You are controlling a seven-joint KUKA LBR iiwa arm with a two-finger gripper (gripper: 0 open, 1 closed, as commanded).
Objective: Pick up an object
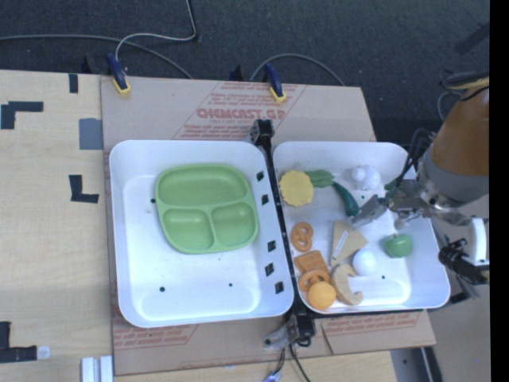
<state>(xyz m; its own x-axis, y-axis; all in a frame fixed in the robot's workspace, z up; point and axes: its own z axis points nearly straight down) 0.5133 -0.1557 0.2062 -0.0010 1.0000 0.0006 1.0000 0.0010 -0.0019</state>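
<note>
Two white bins sit side by side on the bench (48,213), on a sheet of brown cardboard (231,110) held by blue clamps. The left bin (131,293) carries a green divided plate (207,208) lying flat near its middle. The right bin (429,289) is crowded with toy food: a yellow ridged round (296,187) by the divider, a dark green pepper (345,199) just beside it, a white lumpy piece (364,175) near the far rim, a pretzel (301,235), a waffle square (311,261), an orange ball (321,295) at the near edge, a tan wedge (347,241), a white egg (365,262) touching that wedge, and a green apple-like piece (397,246).

The hand (380,207) reaches in from the right above the pepper and the wedge, with the green piece just below the wrist. Whether its fingers are spread or closed cannot be told, and nothing is visibly held. The arm is cut off at the right. Small pieces beneath the ball and egg overlap and are hard to separate.
</note>
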